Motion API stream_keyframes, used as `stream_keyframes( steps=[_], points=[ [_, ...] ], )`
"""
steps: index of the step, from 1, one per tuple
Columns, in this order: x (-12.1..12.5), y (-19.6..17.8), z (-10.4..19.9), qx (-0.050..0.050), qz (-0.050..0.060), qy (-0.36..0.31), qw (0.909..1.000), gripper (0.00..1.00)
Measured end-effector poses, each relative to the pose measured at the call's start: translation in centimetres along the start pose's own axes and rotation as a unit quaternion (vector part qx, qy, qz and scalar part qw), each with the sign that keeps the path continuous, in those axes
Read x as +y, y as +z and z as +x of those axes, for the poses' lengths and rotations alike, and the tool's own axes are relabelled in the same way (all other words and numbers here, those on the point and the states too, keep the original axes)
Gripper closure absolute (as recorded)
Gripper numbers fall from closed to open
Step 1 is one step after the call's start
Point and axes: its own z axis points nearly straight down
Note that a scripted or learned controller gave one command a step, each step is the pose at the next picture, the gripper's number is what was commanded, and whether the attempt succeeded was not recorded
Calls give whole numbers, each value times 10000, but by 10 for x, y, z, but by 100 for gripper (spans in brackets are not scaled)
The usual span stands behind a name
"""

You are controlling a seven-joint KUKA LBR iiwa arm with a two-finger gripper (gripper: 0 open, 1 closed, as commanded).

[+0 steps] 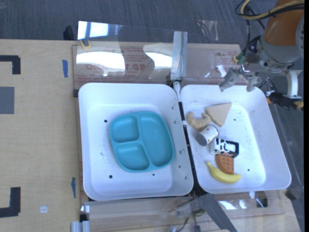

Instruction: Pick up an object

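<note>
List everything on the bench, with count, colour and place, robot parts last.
left bin: one, white, left half of the bench
right bin: one, white, beside it on the right
divided plate: one, teal, three sections, middle of the left bin
wedge: one, tan, upper part of the right bin
croissant: one, light brown, left of the wedge
cup: one, white, on its side below the croissant
black and white item: one, middle of the right bin
waffle: one, orange-brown, below it
banana: one, yellow, lowest in the right bin
arm: one, grey and orange, upper right
gripper: one, grey, above the right bin's top edge, fingers apart
</note>
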Motion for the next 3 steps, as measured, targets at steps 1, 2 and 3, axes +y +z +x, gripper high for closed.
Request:
stream_keyframes(
  steps=[1,2,3],
  points=[
    [-85,103,16,4,-49,11,10000,0],
    [-112,120,7,-19,-222,-4,9998,0],
    [-143,123,17,-94,-338,81,9994,0]
  ],
)
